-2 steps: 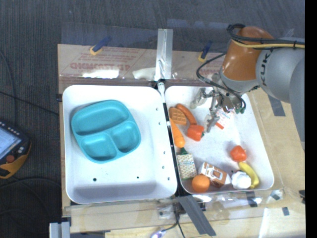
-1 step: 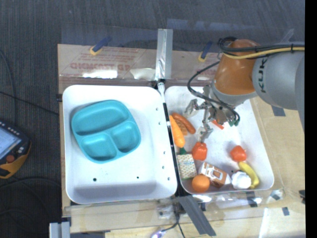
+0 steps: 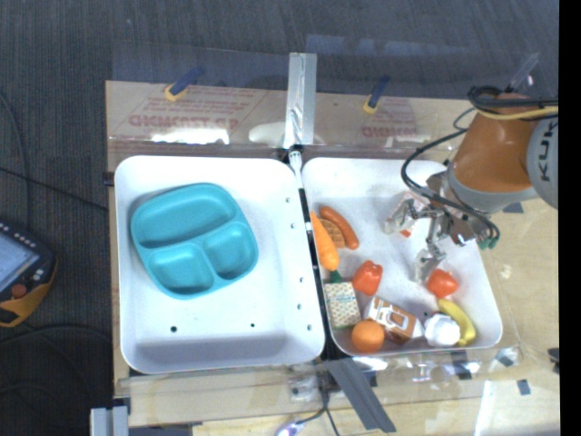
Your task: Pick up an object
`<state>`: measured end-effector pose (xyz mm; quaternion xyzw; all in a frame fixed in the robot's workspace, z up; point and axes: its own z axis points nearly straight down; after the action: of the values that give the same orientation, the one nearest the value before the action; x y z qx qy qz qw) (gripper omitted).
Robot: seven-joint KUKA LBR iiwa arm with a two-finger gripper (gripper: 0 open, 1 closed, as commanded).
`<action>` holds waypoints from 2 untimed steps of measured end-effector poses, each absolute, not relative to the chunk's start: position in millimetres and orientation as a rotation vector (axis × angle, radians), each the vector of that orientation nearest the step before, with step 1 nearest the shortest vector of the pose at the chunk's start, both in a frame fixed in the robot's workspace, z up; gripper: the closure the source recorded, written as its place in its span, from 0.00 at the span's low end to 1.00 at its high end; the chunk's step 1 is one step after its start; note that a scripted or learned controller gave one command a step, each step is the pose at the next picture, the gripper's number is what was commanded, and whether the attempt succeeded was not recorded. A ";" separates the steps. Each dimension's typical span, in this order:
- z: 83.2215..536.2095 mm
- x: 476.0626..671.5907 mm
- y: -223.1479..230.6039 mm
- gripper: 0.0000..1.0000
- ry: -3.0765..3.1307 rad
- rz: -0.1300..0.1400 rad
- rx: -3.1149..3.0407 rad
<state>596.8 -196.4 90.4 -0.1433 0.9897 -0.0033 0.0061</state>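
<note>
Fingers spread wide (nothing between), over right bin; tomato just beside.

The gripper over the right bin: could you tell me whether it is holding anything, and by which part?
Nothing is held. The gripper hangs open over the right bin, with the red tomato lying just below one finger.

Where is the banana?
The banana lies in the right bin's near right corner, beside a white bottle, just below a red tomato.
</note>
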 end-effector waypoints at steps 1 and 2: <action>90.2 614.4 -165.9 0.00 3.076 -0.012 -0.574; 90.7 608.7 -131.1 0.00 3.040 -0.013 -0.739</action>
<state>608.7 -131.1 90.7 -0.2361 0.9717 -0.0043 0.0066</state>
